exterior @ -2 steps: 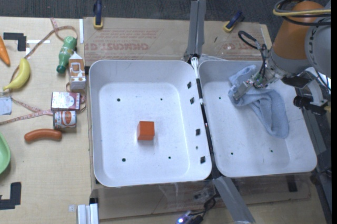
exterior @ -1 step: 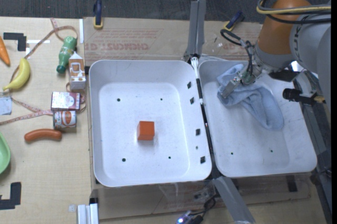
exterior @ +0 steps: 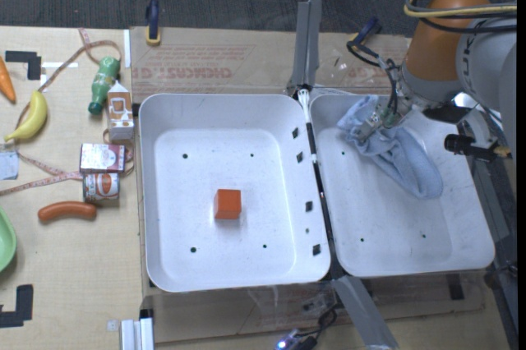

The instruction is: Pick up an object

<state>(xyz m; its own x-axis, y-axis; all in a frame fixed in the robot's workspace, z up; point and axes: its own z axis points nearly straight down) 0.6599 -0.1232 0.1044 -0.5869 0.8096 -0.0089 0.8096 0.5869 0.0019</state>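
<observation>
The grey-blue cloth (exterior: 394,151) lies crumpled in the right bin (exterior: 460,258), bunched toward its far-left corner and trailing toward the middle. The gripper (exterior: 385,117) is down at the bunched end, but whether it grips cloth I cannot tell. To do this step well, I judge it should bite into a raised fold, not a flat layer, and lift straight up. The bin's far wall and the divider (exterior: 312,151) sit just beside the gripper, so sideways room is tight; the near half lies open. The orange block (exterior: 228,204) sits alone in the left bin (exterior: 164,258).
</observation>
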